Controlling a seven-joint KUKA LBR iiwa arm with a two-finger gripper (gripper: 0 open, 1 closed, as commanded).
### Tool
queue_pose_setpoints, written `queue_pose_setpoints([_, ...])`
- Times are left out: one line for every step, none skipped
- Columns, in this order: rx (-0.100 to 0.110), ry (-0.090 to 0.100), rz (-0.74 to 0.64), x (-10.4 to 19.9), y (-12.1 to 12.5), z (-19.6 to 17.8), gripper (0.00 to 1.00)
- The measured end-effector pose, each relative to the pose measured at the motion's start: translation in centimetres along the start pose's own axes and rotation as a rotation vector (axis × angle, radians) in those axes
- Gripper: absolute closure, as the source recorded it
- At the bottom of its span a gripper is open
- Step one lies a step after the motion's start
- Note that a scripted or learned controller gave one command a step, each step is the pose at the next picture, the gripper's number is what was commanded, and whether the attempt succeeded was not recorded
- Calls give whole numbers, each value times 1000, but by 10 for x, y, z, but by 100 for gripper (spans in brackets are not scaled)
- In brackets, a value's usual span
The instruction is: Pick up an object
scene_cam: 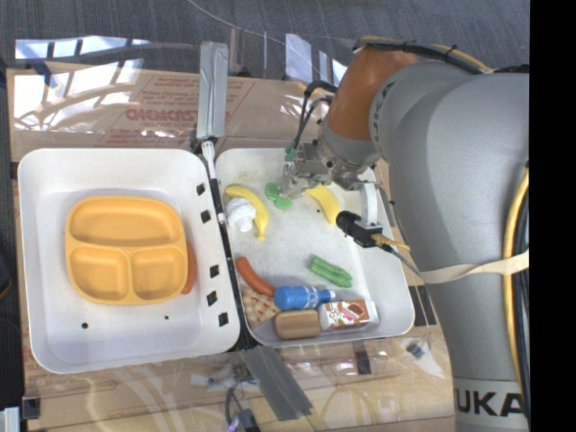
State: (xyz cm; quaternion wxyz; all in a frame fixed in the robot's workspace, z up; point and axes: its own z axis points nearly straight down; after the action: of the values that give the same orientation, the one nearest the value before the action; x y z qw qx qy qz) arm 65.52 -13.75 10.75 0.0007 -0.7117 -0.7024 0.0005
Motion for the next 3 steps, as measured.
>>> queue_pose_setpoints([-3, -2, -165, -18, 2, -2, 100])
queue_pose_setpoints([-1, 0, -260, 18, 2, 15, 100])
queue_pose_setpoints([-2, 0, -260, 18, 3, 14, 0])
